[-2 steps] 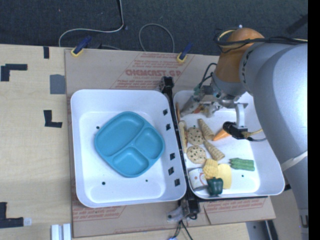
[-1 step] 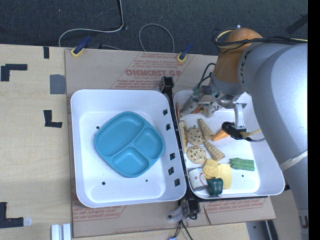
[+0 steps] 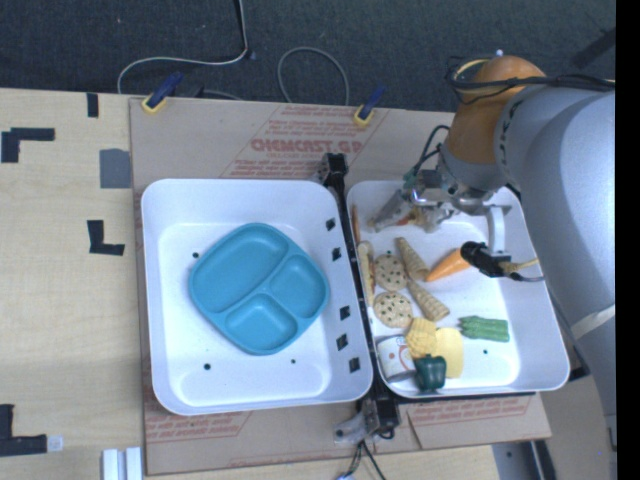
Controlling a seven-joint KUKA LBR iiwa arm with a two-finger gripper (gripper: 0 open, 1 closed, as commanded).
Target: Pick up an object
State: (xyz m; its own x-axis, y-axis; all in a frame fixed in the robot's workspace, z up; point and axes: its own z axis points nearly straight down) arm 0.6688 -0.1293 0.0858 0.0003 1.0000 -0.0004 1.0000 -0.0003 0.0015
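The right bin [image 3: 535, 363] holds several toy foods. Among them are an orange carrot [image 3: 449, 265], a green pod [image 3: 485, 328], a yellow cheese piece [image 3: 441, 346] and a dark green pepper [image 3: 430, 372]. There are also two round cookies [image 3: 392, 308] and tan wafer sticks [image 3: 413, 258]. My gripper [image 3: 412, 211] hangs low over the far left part of this bin, just above the wafer sticks and left of the carrot. I see nothing held in it.
The left bin [image 3: 165, 218] bears a blue divided plate [image 3: 260, 286]. A black ridge [image 3: 345, 268] runs where the two bins meet. The grey arm [image 3: 560, 198] covers the right bin's far right side. Cables lie beyond the bins.
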